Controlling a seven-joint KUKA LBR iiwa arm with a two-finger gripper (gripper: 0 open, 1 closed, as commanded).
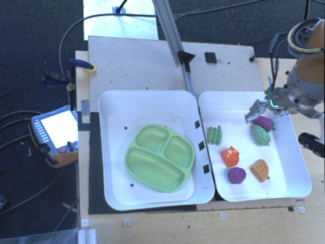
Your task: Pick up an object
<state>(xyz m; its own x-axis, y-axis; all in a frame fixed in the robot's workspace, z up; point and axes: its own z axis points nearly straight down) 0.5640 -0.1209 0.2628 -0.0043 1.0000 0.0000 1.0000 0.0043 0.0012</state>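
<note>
camera view | gripper (260, 111) low over right bin (299, 187), upper part; fingers' spread cannot be told | purple object (263, 122) just under it, perhaps touching; green fruit (261, 135) beside; green tray (160, 157) in left bin (109, 187)

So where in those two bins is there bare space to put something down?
Left bin: bare floor around the green divided plate, widest along its far wall. Right bin: crowded mid-floor with toy foods under the gripper; free along the near wall, past the orange piece.
</note>
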